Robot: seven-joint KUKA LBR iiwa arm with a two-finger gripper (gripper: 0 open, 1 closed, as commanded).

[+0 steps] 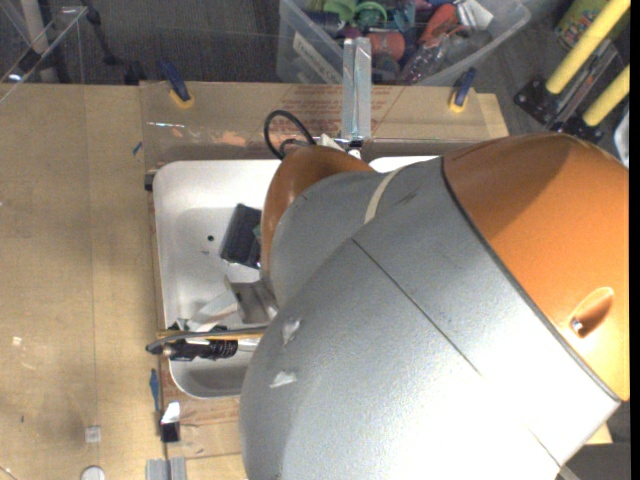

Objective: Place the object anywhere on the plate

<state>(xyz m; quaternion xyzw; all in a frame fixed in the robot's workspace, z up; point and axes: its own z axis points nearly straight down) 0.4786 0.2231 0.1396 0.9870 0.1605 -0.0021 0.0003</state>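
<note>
Black object [240,233] lies on the floor of the left white bin [172,218], about midway between its far and near rims, right against the grey arm [430,338] that covers much of the bin. A grey part by the gripper [250,300] juts out just nearer; you cannot tell its grasp. A dark, yellow-marked pen [200,347] lies along the near rim.

The arm [420,338] is grey with an orange band. The bin [185,203] is white, the bench [70,268] pale tan, and the clamps [178,90] blue.
</note>
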